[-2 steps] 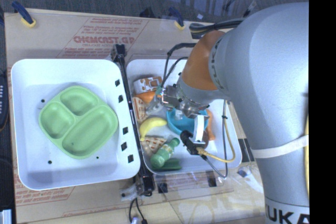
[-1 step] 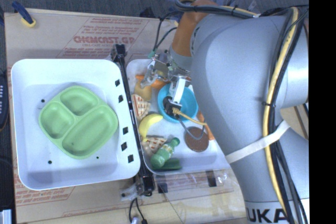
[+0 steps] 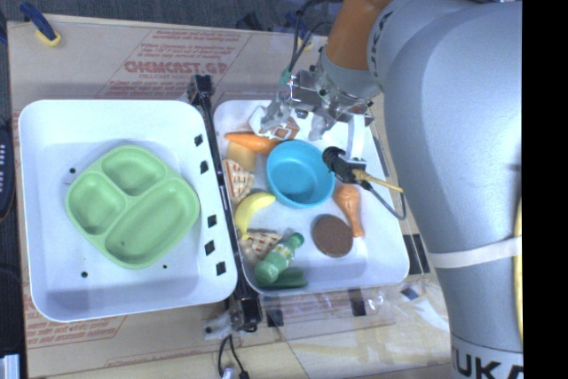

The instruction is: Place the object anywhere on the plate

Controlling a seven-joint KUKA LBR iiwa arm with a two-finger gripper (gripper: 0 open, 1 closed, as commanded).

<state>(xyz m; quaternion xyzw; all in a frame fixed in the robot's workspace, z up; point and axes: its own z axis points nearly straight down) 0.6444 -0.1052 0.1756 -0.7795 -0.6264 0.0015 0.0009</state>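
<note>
Green bottle [image 3: 277,260] lying flat | plate [image 3: 133,205] green, three-sectioned | claw [image 3: 288,115] state unclear

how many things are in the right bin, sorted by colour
Orange: 2, carrot, drumstick
Blue: 1, bowl
Yellow: 1, banana
Green: 2, bottle, cucumber
Brown: 1, cookie
Tan: 2, pizza slice, waffle
Total: 9

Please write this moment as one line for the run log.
tool: over right bin, far end, above toy food | plate: green, left bin, nothing on it | blue bowl: right bin | placing: not done
</note>
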